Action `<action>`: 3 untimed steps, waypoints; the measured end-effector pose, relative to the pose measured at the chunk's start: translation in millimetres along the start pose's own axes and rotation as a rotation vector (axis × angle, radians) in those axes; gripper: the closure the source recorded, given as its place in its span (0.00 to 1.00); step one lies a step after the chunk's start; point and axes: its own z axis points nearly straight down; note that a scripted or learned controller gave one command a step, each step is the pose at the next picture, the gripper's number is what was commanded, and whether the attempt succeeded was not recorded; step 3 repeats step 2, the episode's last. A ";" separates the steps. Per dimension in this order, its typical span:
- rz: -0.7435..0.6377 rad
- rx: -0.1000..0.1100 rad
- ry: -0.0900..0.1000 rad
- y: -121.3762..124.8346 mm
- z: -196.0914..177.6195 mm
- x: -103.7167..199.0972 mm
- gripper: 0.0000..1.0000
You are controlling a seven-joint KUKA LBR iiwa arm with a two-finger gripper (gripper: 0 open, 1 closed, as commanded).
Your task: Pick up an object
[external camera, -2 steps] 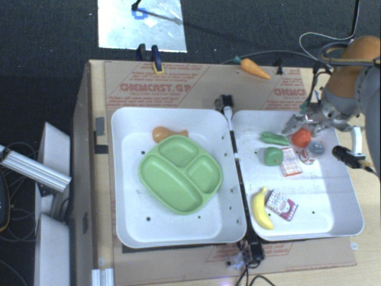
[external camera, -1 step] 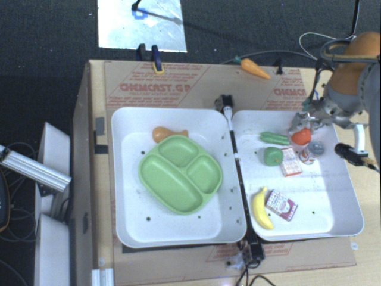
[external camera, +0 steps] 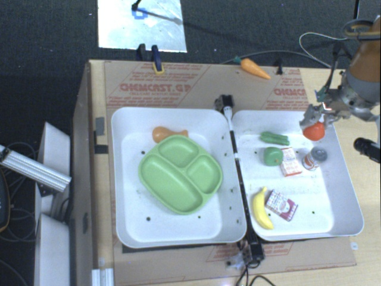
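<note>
The grey arm with its orange band reaches in over the far right corner of the right-hand shallow white bin (external camera: 342, 159), and the pincer (external camera: 314, 123) hangs at that bin's far rim. A small round red-orange object, smooth like a plastic tomato (external camera: 314, 131), sits right at the pincer's tip, seemingly between or just under the fingers. From this slanted view I cannot tell whether the pincer is spread or pressed together, nor whether the red object is truly pinched or merely lies below it against the bin's rim.

Judged from this, the task is at its critical point: the pincer has a candidate at its tip, but a secure grip and a clear lift are not shown, so the pick cannot be counted as done.

The other things lie nearer the camera than the pincer and to its left in the same bin: a small grey-topped jar (external camera: 315, 157) just below it, a white and red carton (external camera: 290, 162), a green round piece (external camera: 273, 156), a long green pod-shaped toy (external camera: 274, 138), and farther off a yellow plastic banana (external camera: 260, 207) beside a dark red packet (external camera: 280, 206). Well to the pincer's left, the other white bin (external camera: 128, 219) holds a green divided plastic plate (external camera: 180, 173) with an orange toy (external camera: 161, 134) at its far edge. An orange carrot toy (external camera: 255, 68) lies on the counter (external camera: 178, 88) beyond the bins.
</note>
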 end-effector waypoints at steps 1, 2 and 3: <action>0.003 0.005 0.002 -86.3 -32.6 36.7 1.00; 0.001 0.006 0.003 -110.0 -42.5 93.3 1.00; 0.001 0.006 0.003 -110.0 -42.5 93.3 1.00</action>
